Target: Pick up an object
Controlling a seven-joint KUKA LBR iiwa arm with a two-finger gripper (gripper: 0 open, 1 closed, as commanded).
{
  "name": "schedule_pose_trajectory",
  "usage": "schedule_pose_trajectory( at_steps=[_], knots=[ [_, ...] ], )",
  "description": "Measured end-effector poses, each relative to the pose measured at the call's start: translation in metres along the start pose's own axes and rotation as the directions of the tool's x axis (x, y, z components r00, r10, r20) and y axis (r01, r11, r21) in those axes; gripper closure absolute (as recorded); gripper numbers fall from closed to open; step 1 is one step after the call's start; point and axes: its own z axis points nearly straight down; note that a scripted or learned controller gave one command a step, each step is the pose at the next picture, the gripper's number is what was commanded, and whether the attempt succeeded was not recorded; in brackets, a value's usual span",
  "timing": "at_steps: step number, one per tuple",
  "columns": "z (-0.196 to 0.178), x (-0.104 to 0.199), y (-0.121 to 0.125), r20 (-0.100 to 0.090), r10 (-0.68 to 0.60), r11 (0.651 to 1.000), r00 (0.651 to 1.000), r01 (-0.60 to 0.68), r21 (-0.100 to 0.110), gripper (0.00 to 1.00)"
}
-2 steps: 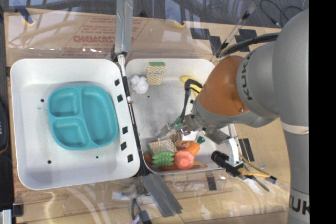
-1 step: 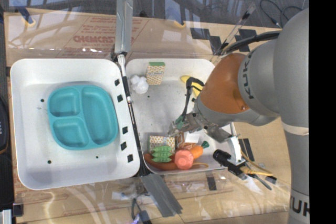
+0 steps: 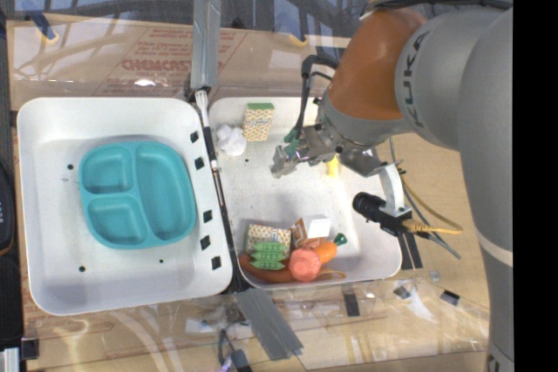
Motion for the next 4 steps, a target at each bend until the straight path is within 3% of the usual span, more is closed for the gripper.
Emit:
schedule_pose_trajectory(
  at_steps=[1, 2, 3, 4],
  knots=[
    [0.002, 0.000, -0.001, -0.001, 0.001, 1.000, 1.000, -0.001, 0.004, 0.00],
    [0.078, -0.052, -0.055, 0.000, 0.065, 0.998, 0.998, -0.065, 0.007, 0.00],
    [0.127, -0.070, 0.064, -0.001, 0.105, 0.994, 0.994, -0.105, 0.005, 0.00],
    [0.099, -0.096, 0.093, 0.001, 0.094, 0.996, 0.996, -0.094, 0.001, 0.00]
  ],
)
